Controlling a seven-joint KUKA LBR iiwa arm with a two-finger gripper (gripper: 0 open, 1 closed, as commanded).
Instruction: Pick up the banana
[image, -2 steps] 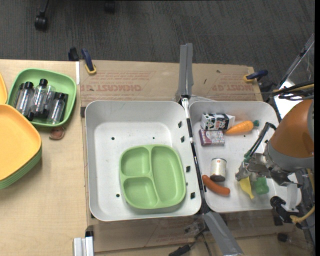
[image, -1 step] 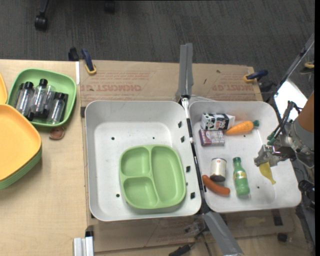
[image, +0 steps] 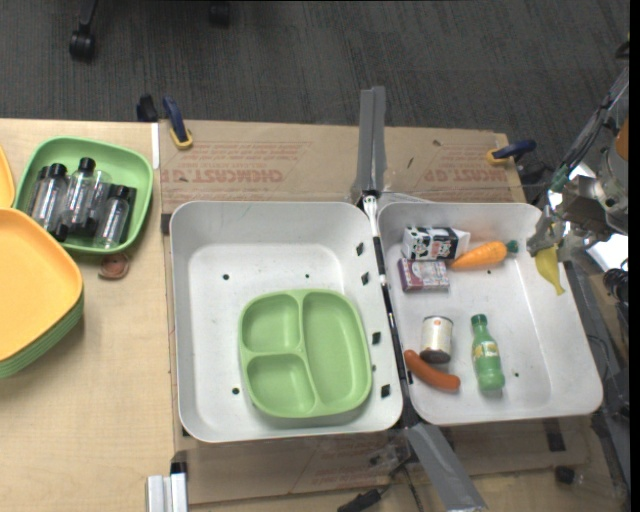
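At the far left edge lies a stack of orange plates (image: 35, 290), cut off by the frame so that only a part shows. Just behind it stands a green tray (image: 135, 175) holding several small dark-capped bottles (image: 78, 203); their labels are too small to read.

The left white bin (image: 200, 255) holds a green divided plate (image: 305, 353) with three compartments. A grey bar (image: 371, 140) runs back from the seam between the two bins.

In the right white bin (image: 545, 390), at the back, a small black and white carton (image: 435, 243) lies beside a carrot (image: 482, 255), and a small pinkish packet (image: 424, 275) lies just in front of the carton. Nearer the front there is a small can (image: 435, 337), a red sausage (image: 432, 369) that lies near the bin's left wall, and a green bottle (image: 487, 352) lying on its side.

At the right rim of this bin hangs the banana (image: 550, 271), yellow, pointing downward, with its upper end up at the gripper (image: 556, 238). The banana seems to be pinched between the fingers, narrow around its top, though the metal parts there are crowded and partly blurred. The arm behind is cut off by the right edge.
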